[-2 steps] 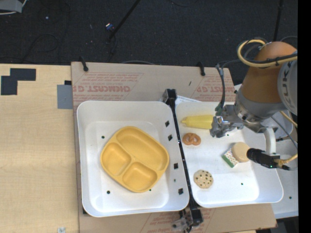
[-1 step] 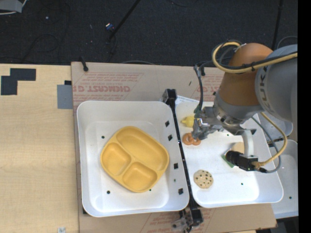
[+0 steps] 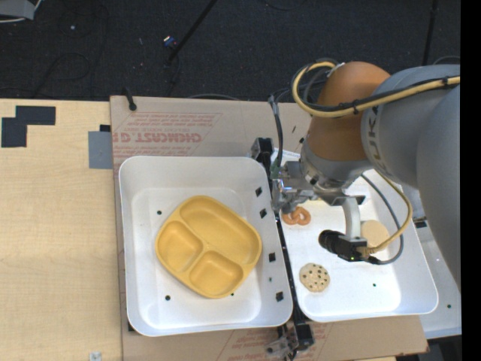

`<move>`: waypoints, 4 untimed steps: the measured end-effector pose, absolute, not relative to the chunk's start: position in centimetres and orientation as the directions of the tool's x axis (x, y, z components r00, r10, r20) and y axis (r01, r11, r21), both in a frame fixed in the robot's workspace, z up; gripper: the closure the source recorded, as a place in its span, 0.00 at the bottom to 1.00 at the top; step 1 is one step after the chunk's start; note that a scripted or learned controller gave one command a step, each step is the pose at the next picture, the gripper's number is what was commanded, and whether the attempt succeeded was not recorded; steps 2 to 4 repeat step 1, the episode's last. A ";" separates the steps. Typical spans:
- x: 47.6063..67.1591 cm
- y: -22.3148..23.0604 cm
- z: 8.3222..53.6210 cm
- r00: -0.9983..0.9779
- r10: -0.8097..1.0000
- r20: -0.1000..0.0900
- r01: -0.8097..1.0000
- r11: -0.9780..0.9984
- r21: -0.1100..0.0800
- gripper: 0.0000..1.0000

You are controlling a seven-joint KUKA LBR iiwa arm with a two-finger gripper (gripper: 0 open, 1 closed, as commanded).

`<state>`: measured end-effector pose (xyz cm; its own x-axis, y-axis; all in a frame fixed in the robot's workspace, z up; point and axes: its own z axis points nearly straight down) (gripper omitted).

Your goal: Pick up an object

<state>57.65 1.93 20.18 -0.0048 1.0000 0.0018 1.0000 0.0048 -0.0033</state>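
The arm is crowding the right bin's upper half, looming over the pretzel. The cookie is sitting in open floor at lower centre. The yellow tray is filling most of the left bin, leaving narrow margins along its walls.

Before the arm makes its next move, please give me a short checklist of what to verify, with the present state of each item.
1. Objects lie in the right bin: ok, a pretzel and a cookie.
2. Gripper is over that bin: ok, near its left edge, beside the pretzel.
3. Something is between the fingers: cannot tell.
4. Cookie lies free of the arm: ok.
5. Yellow tray stays out of the way in the left bin: ok.
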 end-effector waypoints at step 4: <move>57.8 7.0 19.8 -0.005 1.000 0.001 1.000 0.005 -0.003 1.00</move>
